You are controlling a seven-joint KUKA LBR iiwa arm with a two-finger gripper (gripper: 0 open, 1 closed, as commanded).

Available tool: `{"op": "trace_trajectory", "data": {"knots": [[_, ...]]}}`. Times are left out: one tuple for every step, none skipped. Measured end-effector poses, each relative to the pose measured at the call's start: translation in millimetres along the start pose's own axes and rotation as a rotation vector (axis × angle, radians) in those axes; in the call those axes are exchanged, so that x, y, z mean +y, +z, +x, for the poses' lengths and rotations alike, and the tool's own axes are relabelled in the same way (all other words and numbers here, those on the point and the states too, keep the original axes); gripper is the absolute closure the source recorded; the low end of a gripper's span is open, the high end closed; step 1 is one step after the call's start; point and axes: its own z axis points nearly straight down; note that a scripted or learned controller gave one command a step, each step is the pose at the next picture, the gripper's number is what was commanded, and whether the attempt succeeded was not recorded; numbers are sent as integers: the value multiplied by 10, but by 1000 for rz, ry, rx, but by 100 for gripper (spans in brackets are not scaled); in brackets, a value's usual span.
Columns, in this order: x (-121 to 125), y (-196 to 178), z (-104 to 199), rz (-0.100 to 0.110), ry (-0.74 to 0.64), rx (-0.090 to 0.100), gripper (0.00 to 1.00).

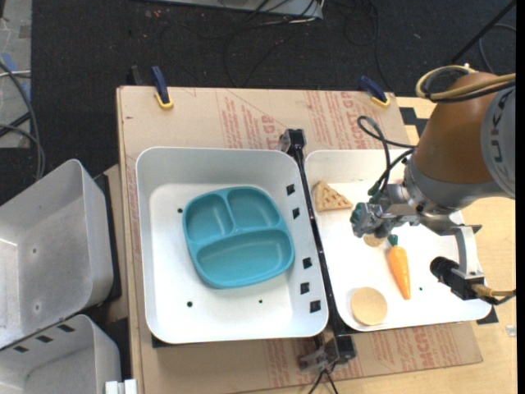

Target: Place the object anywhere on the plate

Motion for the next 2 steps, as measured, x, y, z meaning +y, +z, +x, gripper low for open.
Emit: {"op": "trace_trajectory", "data": {"knots": [[198, 40, 599, 2, 0, 0, 100], [325, 25, 1213, 1, -1, 0, 100]]}}
